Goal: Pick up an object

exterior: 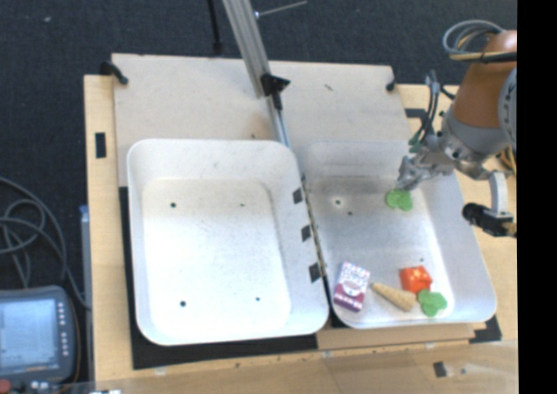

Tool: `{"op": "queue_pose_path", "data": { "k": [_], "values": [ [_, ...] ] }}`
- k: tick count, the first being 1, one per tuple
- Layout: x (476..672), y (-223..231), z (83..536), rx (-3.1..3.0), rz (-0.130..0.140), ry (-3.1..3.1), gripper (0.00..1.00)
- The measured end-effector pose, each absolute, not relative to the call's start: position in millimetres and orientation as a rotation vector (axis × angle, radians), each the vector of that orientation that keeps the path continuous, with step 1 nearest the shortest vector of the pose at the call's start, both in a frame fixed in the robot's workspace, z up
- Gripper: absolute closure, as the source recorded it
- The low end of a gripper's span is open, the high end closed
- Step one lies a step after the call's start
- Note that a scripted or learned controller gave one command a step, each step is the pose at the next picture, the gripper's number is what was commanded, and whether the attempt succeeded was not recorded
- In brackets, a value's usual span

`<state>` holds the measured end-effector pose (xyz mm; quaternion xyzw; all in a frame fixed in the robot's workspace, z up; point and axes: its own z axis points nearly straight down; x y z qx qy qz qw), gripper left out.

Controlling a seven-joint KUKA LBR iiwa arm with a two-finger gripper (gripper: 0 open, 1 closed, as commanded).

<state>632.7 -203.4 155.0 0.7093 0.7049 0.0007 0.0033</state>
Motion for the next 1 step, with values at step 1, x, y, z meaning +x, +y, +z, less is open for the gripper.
{"op": "queue_pose_path", "data": {
  "k": [1],
  "values": [
    [640.3,-202.9,201.6,2.214,0.005,2.22,1.0]
  ]
}}
